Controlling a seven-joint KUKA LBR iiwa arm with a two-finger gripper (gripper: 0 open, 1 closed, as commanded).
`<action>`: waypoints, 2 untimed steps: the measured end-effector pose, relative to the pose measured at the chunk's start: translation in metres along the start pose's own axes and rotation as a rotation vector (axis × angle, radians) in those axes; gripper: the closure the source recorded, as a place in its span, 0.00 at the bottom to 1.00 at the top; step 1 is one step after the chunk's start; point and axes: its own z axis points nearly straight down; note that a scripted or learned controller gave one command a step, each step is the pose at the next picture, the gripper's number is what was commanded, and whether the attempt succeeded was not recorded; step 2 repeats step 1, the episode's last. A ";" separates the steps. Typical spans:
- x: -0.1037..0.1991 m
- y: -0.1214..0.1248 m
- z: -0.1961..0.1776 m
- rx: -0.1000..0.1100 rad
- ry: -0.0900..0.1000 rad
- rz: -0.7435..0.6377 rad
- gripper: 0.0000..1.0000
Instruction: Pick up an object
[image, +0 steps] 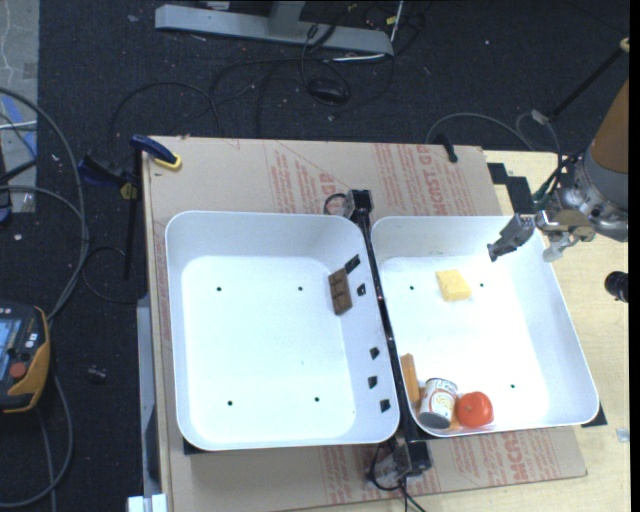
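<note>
In the right bin a yellow block lies near the back. At the front left corner of that bin lie an orange stick, a small can and a red ball. A brown block leans by the right wall of the left bin. My gripper hangs over the back right edge of the right bin, open, with nothing between its fingers. It is up and to the right of the yellow block, well apart from it.
Both bins rest on a cardboard sheet. A black divider with clips runs between the bins. Cables and a metal bar lie on the dark floor behind; a yellow-handled clamp sits at the cardboard's back left corner.
</note>
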 end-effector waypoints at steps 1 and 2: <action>0.000 0.000 -0.010 -0.001 0.000 0.000 1.00; 0.000 0.000 -0.010 -0.001 0.000 0.000 1.00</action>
